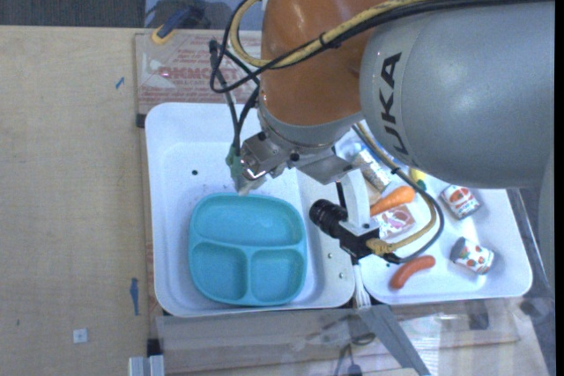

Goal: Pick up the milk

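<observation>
In the right bin (pixel 518 270), a small white carton with red print (pixel 460 201) lies near the far right; it looks like the milk. A second white carton with red and dark marks (pixel 473 255) lies just in front of it. My gripper (pixel 242 174) hangs over the left bin (pixel 169 189), at the back edge of a blue divided plate (pixel 248 260), far left of both cartons. Nothing shows in the gripper. The grey arm and its orange band (pixel 308 48) hide the back of the right bin.
An orange carrot (pixel 391 198) rests on a white and red pack (pixel 397 222) at the right bin's left side, and a red sausage (pixel 411 271) lies near its front. A black cable fitting (pixel 330 216) hangs over the divide between the bins. Cardboard (pixel 181 57) sits behind the left bin.
</observation>
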